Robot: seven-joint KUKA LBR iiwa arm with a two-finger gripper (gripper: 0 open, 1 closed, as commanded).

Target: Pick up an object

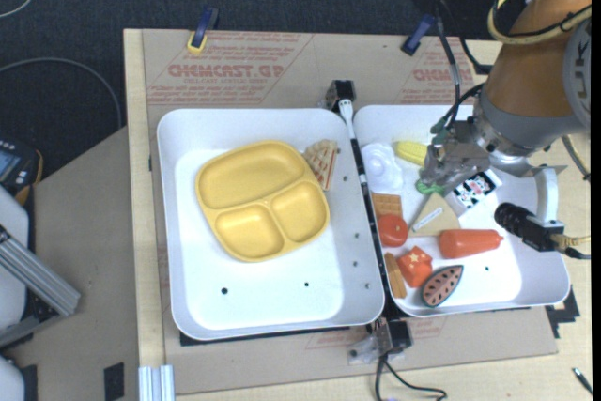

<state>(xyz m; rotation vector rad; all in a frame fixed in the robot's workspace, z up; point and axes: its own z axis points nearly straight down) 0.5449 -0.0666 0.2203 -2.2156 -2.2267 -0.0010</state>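
Note:
My gripper (438, 174) hangs low over the upper middle of the right bin (554, 282). Its tip is just above a small green piece (428, 189). Close around it lie a yellow corn-like toy (409, 151), a white lump (380, 166), a tan cracker (386, 204) and a black-and-white card (475, 188). Further forward are a red tomato (392, 228), an orange carrot-like toy (468, 242), a red-orange piece (413, 265) and a brown oval toy (442, 285). Nothing shows clearly between the gripper's tips.
The left bin (178, 230) holds a yellow divided plate (261, 200) and a waffle-like piece (322, 162) at its upper right. A white stick (427, 219) lies by the tomato. The arm's grey and orange body (540, 70) overhangs the right bin's far right side.

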